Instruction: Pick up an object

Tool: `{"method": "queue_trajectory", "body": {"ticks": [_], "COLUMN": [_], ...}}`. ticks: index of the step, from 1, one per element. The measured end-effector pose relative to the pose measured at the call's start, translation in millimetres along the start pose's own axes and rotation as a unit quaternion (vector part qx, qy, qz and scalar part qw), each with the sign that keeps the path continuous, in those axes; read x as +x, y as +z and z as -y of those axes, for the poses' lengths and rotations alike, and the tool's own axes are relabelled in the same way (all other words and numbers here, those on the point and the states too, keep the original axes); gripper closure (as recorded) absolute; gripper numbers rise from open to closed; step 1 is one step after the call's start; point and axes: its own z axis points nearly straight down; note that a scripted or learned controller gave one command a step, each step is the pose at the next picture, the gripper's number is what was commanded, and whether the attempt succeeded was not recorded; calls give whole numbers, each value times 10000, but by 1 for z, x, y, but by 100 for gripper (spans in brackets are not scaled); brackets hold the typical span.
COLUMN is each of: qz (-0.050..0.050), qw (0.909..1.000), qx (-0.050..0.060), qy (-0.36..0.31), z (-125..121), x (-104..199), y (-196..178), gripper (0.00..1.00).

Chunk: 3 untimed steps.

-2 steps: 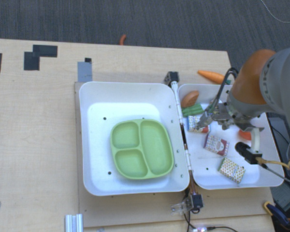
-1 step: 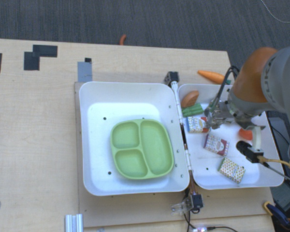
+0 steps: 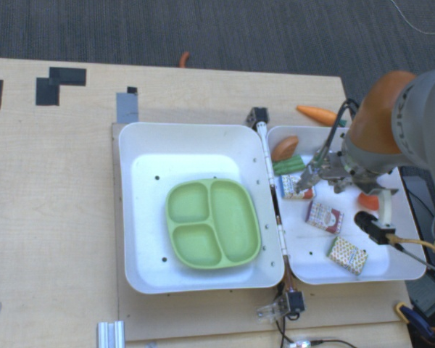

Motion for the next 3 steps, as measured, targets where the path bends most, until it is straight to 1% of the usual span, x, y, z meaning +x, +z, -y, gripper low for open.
{"method": "queue_trajectory", "body": {"ticks": [1,2,3], "qz": [12,13,0], "qw": [10000,10000,9999], "qx": [43,40,98], "qy": [68,64,58], "z": [53,52,87], "x": [6,5,43], "y": [28,20,-69], "gripper": [0,100,100]}}
